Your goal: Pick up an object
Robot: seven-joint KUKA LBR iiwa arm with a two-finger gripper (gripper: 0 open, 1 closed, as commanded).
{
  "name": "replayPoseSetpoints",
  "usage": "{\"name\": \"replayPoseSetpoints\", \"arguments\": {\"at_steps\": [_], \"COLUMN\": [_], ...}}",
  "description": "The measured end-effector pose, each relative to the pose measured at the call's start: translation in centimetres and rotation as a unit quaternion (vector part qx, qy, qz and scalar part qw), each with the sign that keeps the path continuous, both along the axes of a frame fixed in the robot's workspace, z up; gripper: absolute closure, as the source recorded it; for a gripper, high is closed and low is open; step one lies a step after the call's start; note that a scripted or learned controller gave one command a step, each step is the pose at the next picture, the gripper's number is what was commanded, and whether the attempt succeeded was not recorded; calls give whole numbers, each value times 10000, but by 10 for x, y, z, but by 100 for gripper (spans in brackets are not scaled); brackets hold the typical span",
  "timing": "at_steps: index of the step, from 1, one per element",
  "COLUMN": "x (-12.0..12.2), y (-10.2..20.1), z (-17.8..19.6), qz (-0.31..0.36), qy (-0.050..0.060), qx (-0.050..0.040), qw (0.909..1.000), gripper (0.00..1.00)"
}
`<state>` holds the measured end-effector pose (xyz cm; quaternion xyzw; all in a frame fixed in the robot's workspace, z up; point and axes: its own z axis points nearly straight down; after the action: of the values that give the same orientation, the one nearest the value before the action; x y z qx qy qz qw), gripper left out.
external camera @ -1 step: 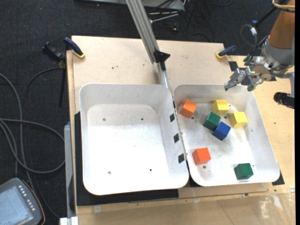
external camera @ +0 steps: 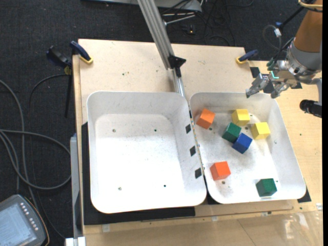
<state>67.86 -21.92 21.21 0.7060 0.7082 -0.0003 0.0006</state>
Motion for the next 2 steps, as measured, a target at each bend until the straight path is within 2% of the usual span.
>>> {"name": "replayPoseSetpoints", "arguments": {"at_steps": [1,2], "x": [2,-4], "y": [5,8], "z": [-44,-107], "qz": [3,3], "qy": [19,31], "qx": [8,11], "qw": [10000,10000], "gripper": [0,0]}}
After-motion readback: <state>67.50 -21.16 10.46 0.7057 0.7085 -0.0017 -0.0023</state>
